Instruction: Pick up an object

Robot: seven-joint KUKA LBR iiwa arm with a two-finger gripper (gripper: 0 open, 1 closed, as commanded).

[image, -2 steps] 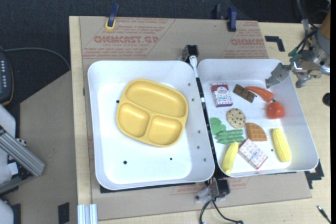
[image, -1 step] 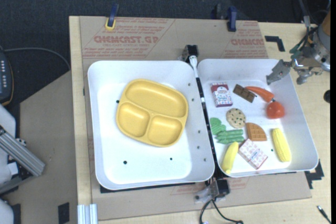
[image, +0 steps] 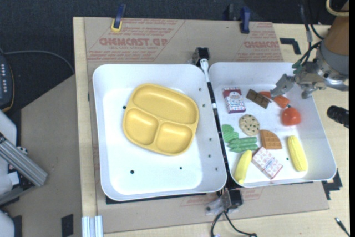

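Note:
My gripper (image: 295, 87) hangs over the far right part of the right bin (image: 319, 136), fingers spread open and nothing between them. Its left finger (image: 282, 85) is just above a small orange piece (image: 281, 101) and near a brown bar (image: 258, 98). A red tomato (image: 290, 116) lies just in front of the gripper. Further forward lie a cookie (image: 249, 124), a waffle (image: 270, 139), green pods (image: 238, 141), a banana (image: 243, 166), a corn cob (image: 297, 153), a red-and-white packet (image: 234, 100) and a pink packet (image: 267, 162).
The left bin (image: 111, 164) holds a yellow divided plate (image: 161, 119). Both bins rest on a cardboard sheet (image: 166, 36) held by clamps (image: 117, 19) at the back. The arm's orange band (image: 337, 36) rises at the right edge.

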